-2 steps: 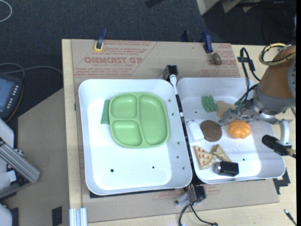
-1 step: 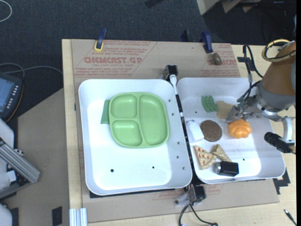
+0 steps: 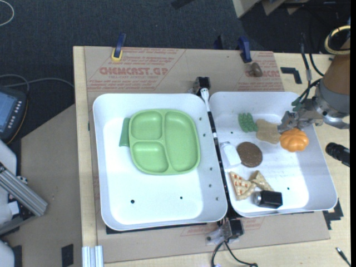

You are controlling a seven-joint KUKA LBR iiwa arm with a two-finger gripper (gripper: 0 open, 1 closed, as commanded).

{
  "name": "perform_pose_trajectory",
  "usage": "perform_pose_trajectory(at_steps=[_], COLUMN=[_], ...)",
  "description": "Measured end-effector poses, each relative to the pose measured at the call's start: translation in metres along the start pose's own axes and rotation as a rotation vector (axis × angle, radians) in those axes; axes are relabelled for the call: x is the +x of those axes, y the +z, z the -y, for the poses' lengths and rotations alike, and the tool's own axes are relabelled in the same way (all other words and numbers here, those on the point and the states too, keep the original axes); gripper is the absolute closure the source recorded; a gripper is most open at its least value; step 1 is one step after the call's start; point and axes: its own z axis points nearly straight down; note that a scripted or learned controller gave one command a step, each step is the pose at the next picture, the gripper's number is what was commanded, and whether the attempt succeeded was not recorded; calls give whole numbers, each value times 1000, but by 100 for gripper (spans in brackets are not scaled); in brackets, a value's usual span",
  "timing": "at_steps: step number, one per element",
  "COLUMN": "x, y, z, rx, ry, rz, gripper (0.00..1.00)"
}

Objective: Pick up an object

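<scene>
Claw (image 3: 293, 121) hovers low in the right bin (image 3: 311, 196), just above the orange pepper (image 3: 294, 140) by the far wall; open or closed, cannot tell. Best play: centre over the pepper, descend straight, squeeze its widest part.

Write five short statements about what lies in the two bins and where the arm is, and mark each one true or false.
1. The green divided plate lies in the left bin. True.
2. The orange pepper lies in the left bin. False: it is in the right bin, near the far right side.
3. The end effector is above the right bin, close to the orange pepper. True.
4. The brown round patty sits on the green divided plate. False: it lies on the floor of the right bin.
5. A black block lies near the front edge of the right bin. True.
</scene>
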Motion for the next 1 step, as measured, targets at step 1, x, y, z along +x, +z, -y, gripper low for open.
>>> perform_pose_trajectory(at_steps=[1], x=[-3], y=[-52], z=[-11], rx=[1], ry=[0], rz=[0], gripper=[100])
